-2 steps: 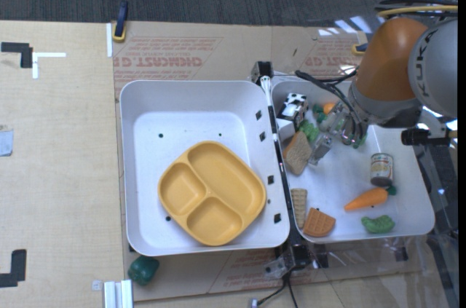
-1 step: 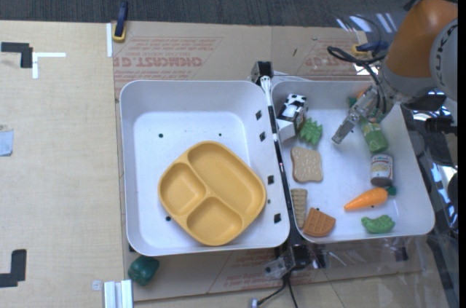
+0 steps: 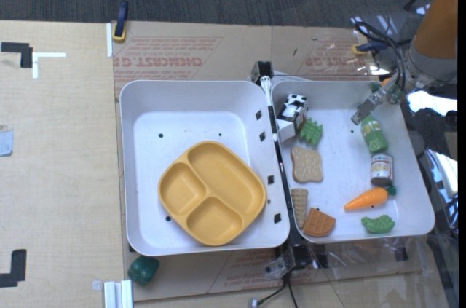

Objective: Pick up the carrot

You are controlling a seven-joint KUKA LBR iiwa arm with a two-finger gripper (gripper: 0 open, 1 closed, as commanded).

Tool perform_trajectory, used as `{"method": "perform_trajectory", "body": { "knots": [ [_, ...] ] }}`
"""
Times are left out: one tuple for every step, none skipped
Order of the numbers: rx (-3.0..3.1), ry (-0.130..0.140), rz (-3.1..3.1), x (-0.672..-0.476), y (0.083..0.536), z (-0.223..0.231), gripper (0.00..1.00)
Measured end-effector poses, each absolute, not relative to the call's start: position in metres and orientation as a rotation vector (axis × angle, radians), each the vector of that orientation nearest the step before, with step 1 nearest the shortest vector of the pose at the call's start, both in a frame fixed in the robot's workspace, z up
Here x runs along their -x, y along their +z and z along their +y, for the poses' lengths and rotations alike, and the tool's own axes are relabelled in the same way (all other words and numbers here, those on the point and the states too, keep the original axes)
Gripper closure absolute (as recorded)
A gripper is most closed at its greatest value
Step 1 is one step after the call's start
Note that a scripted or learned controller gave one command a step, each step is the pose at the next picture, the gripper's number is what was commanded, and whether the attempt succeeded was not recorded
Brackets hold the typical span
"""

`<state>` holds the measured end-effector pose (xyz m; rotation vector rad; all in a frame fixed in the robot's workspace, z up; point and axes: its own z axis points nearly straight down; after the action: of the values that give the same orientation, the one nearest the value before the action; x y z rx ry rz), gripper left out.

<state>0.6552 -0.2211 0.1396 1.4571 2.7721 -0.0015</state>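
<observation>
The orange carrot (image 3: 366,199) with a small green top lies flat near the front right of the right bin (image 3: 338,106). My gripper (image 3: 369,107) hangs over the bin's back right corner, well behind the carrot and apart from it. It is just above a green bottle (image 3: 373,135). The wrist with its orange band (image 3: 440,19) rises at the right edge. I see nothing held in the gripper.
Between gripper and carrot stands a small labelled jar (image 3: 381,170). A green toy (image 3: 378,224) lies in front of the carrot. A bread slice (image 3: 307,164), crackers (image 3: 298,206), a cookie (image 3: 318,223), a leafy green (image 3: 311,132) and a cow toy (image 3: 293,108) fill the bin's left side. The left bin (image 3: 145,154) holds a yellow divided plate (image 3: 211,191).
</observation>
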Motion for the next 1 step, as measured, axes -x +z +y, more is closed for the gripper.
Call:
{"method": "perform_trajectory", "body": {
  "knots": [
    [-1.329, -0.003, 2.844, -0.5809, 0.1779, -0.2235, 0.00]
  ]
}}
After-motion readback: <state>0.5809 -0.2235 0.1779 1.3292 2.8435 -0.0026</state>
